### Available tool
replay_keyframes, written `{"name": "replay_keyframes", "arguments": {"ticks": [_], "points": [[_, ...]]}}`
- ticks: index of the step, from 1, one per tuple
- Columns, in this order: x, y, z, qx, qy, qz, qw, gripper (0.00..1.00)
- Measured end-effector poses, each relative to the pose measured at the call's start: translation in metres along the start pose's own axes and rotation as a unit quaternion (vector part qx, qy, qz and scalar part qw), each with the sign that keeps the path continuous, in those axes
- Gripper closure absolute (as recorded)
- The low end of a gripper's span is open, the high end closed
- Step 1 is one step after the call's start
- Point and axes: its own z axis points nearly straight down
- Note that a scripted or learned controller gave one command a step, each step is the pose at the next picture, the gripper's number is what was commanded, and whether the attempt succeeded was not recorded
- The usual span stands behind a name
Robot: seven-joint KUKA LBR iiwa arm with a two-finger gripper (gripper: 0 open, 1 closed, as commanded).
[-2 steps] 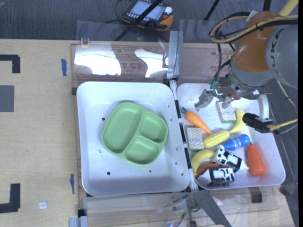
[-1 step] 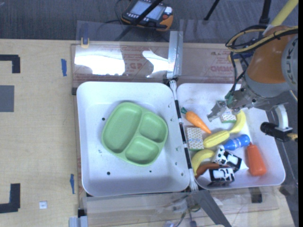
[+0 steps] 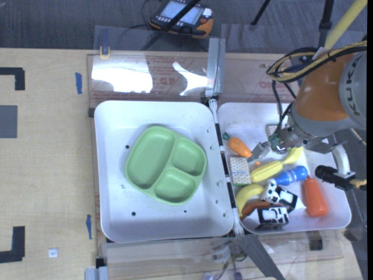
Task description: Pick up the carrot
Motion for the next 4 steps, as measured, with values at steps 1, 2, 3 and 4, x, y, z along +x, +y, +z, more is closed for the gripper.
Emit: {"name": "replay_keyframes", "arguments": {"ticks": [1,2,3,4], "points": [[-0.016,0.029,0.047,-0.008,-0.003,-0.105,0.9945,0.0],[-0.018,0.031,0.037,-0.011,-0.005,-0.104,0.9945,1.0],[0.046,0.066,-0.042,-0.002,-0.002,0.043,0.9991,1.0],[0.046,0.066,-0.042,-0.002,-0.002,0.043,0.9991,0.0]]}}
